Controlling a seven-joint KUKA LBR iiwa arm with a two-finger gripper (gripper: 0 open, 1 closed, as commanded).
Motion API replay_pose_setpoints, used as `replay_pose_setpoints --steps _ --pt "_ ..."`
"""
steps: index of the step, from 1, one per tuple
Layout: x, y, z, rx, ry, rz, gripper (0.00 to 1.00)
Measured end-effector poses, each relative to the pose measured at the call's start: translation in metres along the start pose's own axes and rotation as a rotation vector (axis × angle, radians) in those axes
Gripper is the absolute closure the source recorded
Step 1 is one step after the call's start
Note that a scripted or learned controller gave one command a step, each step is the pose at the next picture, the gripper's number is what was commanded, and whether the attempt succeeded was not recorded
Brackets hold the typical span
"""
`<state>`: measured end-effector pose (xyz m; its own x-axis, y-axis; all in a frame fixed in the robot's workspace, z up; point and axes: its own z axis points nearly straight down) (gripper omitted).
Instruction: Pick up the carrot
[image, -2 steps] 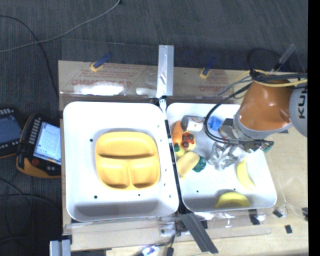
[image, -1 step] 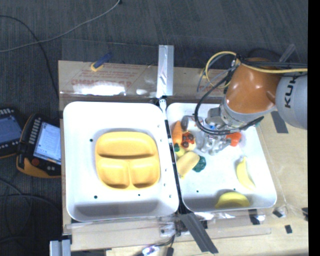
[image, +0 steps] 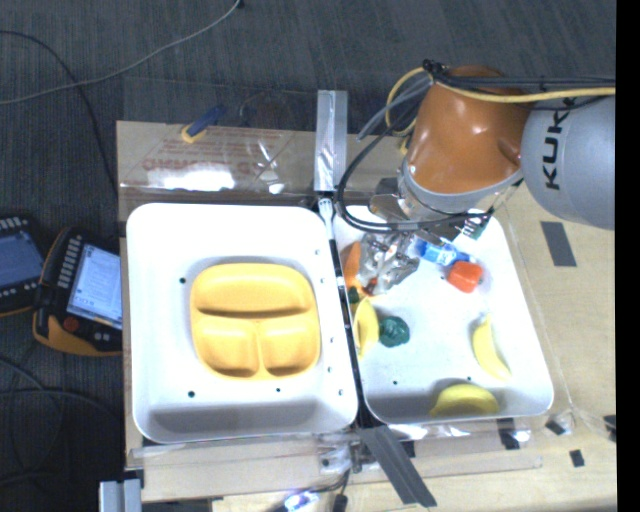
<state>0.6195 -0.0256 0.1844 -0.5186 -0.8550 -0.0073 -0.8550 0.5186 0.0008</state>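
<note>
At the upper left of the right bin (image: 524, 330), lying close against the left wall: carrot (image: 351, 262), showing as a small orange sliver, partly hidden. Hanging just beside it on the right, low over the bin floor: claw (image: 385, 262). Touching the carrot or not, cannot tell; how far open and whether gripping anything, cannot tell either, with the metal parts blurring together under the wrist.

Reaching in from the right above the claw: grey arm (image: 580, 150), its orange band (image: 465, 130) covering the bin's top edge.

Lying near the claw on the right: blue-and-white item (image: 437, 252), and just beyond it a red-orange item (image: 464, 275). Resting below the carrot along the same wall: yellow piece (image: 366, 325), with a dark green item (image: 394, 331) touching it. Sitting farther off by the right wall: banana (image: 487, 348); near the bottom wall, another yellow fruit (image: 463, 400).

Sitting in the left bin (image: 160, 400): yellow compartment tray (image: 255, 320). Lying off the surface at far left: teach pendant (image: 80, 290).
</note>
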Motion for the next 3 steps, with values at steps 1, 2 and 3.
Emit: replay_pose_setpoints --steps 1,2,3 --pt "-0.072 0.049 0.001 -0.002 0.0 -0.349 1.0" --pt "-0.095 0.034 0.001 -0.003 -0.001 -0.7 1.0" --pt "-0.025 0.008 0.001 -0.002 0.001 -0.557 1.0"
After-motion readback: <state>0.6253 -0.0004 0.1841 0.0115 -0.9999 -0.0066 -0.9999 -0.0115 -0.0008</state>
